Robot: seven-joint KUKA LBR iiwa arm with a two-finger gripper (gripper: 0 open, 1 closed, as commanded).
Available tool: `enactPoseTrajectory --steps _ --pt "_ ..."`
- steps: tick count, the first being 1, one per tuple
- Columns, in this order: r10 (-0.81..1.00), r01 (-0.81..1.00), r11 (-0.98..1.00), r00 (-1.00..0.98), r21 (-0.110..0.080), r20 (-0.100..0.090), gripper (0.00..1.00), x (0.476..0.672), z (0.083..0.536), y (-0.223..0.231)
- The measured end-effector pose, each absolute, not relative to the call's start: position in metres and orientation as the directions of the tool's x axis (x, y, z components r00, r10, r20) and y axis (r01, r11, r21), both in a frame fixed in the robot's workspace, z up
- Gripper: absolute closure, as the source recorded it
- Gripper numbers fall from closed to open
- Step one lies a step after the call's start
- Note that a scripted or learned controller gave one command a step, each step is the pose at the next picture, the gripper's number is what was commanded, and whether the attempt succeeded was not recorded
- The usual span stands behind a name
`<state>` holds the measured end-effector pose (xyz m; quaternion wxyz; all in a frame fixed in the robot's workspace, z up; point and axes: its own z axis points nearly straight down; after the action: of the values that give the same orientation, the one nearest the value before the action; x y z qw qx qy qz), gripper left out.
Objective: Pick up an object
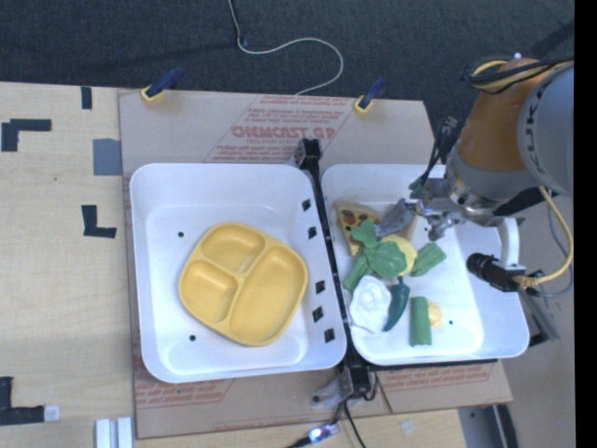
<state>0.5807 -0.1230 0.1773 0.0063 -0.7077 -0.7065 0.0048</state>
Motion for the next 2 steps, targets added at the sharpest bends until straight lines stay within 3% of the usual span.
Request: enactPoseTrajectory --steps 1,2 --pt "1.0 1.0 0.002 -0.002 -0.003 0.001 0.0 0.583 0.186 -0.123" --pt "1.0 1.0 0.002 -0.002 -0.006 0.0 0.0 0.58 0.126 -0.113"
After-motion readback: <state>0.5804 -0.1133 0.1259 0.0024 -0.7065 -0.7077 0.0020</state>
